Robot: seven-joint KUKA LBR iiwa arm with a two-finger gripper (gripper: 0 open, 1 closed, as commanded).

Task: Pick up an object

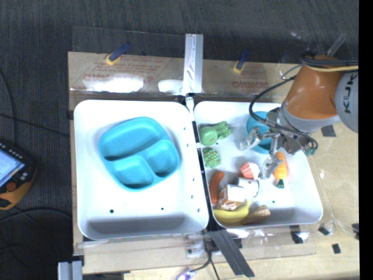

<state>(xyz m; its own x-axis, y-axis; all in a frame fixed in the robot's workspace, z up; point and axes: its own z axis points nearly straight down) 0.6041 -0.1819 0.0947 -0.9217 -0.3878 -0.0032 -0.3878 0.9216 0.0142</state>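
Observation:
My gripper (261, 151) hangs low over the right bin (303, 206), near its upper right part. Its two fingers are spread apart and open, with only white bin floor between them. An orange carrot (281, 168) lies just right of the lower finger. A pink-and-white strawberry piece (249, 170) sits just below the gripper. A blue object (256, 125) is partly hidden under the wrist. Further left are a green toy (214, 133) and a small green bumpy piece (210, 155).
The left bin (93, 209) holds a blue divided plate (139, 151). At the right bin's front lie a brown sausage (216, 184), a small box (233, 195), a banana (232, 214) and a brown stick (260, 213). The bins' shared wall runs down the middle.

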